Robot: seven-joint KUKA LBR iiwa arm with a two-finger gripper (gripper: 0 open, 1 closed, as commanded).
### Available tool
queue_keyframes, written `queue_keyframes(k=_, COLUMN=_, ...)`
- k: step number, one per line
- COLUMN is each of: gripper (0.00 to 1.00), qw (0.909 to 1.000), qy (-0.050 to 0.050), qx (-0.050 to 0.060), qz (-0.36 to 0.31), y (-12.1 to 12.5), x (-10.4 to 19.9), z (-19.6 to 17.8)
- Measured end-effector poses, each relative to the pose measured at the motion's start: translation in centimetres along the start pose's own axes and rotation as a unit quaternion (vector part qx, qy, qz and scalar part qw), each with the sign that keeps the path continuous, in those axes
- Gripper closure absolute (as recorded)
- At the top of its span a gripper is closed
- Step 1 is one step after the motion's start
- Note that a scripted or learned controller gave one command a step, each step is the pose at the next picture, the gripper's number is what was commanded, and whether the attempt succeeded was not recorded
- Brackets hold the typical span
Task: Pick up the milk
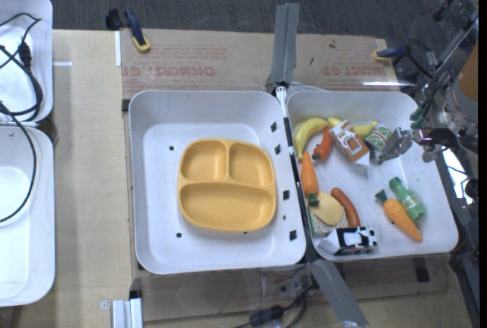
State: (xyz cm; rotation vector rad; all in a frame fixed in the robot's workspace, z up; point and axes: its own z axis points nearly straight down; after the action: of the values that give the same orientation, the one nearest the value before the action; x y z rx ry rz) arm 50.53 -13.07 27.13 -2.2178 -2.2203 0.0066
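The milk is a small white carton with black cow patches. It lies on its side at the front edge of the right bin. My gripper hangs over the back right part of that bin, well behind and to the right of the milk. Its fingers stand open with nothing between them. One finger is close to a green and white toy.
The right bin also holds a banana, an orange carton, carrots, a sausage, a green bottle and a tan round toy just behind the milk. A yellow divided plate sits in the left bin.
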Motion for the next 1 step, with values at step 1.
queue_keyframes(k=1, gripper=0.0, qw=0.9999, qy=0.0, qx=0.0, qz=-0.01, y=8.62, x=0.91, z=5.58)
